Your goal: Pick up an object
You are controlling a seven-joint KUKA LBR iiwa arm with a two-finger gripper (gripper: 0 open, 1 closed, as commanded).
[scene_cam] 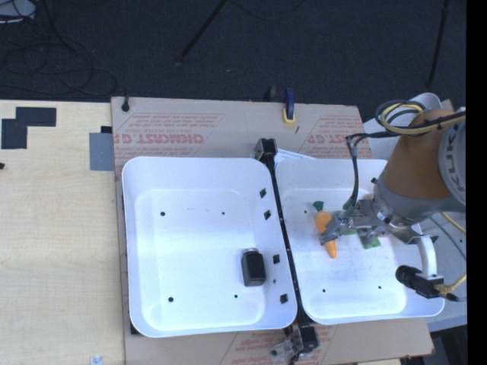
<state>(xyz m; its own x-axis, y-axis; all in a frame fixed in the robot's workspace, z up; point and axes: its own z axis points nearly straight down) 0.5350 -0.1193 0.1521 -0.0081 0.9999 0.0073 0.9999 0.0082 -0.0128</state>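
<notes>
Looking down on the bench: the arm (pixel 426 166) comes in from 3 o'clock and its gripper (pixel 340 232) sits low over the right bin (pixel 380 310). Can't tell if it's clamped or loose. An orange carrot (pixel 326 226) lies right at its tip. A black block (pixel 253 268) sits at 5 o'clock in the left bin (pixel 152 204).

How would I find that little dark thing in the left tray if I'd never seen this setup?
Start at the left white bin. Look toward its lower right part, near the black divider between the bins. The small black block lies there, dark and boxy, unlike the orange carrot-like toy in the other bin.
</notes>
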